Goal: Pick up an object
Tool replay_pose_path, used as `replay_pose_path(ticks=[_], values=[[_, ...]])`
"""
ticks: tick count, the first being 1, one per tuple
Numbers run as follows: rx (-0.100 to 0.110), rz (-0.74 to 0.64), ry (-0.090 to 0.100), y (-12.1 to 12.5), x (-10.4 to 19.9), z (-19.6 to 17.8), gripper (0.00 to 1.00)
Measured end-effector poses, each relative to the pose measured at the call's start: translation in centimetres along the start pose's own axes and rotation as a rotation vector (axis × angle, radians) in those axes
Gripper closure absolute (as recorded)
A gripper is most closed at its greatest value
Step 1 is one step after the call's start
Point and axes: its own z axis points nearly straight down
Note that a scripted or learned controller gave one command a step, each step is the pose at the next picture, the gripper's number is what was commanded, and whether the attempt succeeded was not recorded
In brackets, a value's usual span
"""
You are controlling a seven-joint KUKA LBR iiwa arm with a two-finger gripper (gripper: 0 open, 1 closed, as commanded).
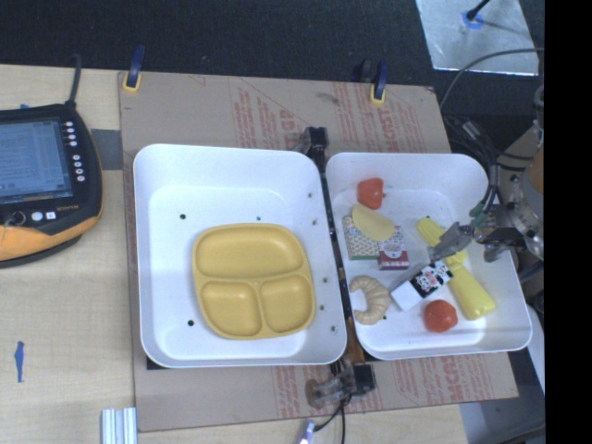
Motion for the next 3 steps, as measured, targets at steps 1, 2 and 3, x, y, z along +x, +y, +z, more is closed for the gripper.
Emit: replay_pose_path(ticks=[1, 2, 3], values=[[0.002, -0.001, -0.002, 6.9, 1.0, 7.9, 0.00], [-0.010, 0.000, -0.006, 12.0, 1.9, 14.3, 0.00], [-0.005, 0.002, 0.000, 16.8, 2.8, 14.6, 0.00]])
